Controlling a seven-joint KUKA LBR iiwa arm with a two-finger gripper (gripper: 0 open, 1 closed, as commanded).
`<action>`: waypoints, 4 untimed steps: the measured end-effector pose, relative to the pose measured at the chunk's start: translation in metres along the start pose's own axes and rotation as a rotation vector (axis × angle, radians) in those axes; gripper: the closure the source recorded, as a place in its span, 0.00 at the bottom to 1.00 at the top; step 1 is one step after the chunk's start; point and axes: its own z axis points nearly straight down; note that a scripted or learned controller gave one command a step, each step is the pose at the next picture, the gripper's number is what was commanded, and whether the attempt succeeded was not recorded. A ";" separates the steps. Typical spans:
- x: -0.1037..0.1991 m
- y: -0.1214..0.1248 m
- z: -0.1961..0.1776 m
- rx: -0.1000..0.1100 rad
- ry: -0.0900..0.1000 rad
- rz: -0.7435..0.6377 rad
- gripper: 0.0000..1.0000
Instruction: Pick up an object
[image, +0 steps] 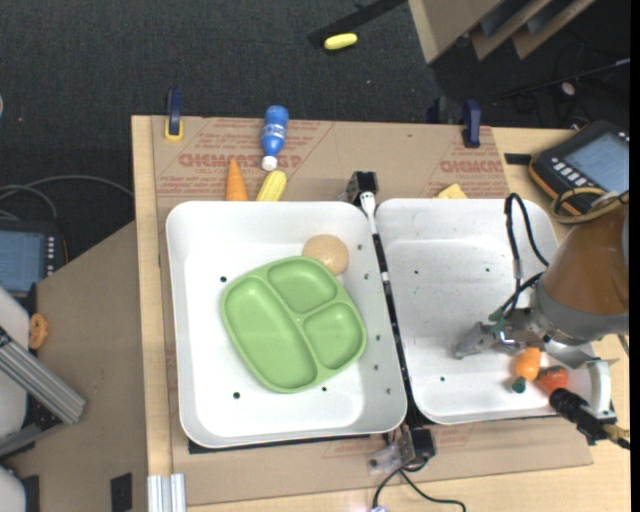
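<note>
Green divided plate left bin | arm over right bin

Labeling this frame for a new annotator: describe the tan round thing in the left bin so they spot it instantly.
Start at the left white bin, which holds a big green divided plate. Just past the plate's far edge, toward the wall shared with the right bin, sits a small tan ball-like object touching the plate's rim. It is the bin's one small, rounded, beige thing; the plate is flat and green.
</note>
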 end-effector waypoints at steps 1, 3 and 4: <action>0.002 0.002 0.000 -0.004 0.000 -0.003 0.00; 0.031 0.078 -0.001 -0.012 -0.002 -0.010 0.00; 0.002 0.016 0.000 0.002 0.000 0.001 0.00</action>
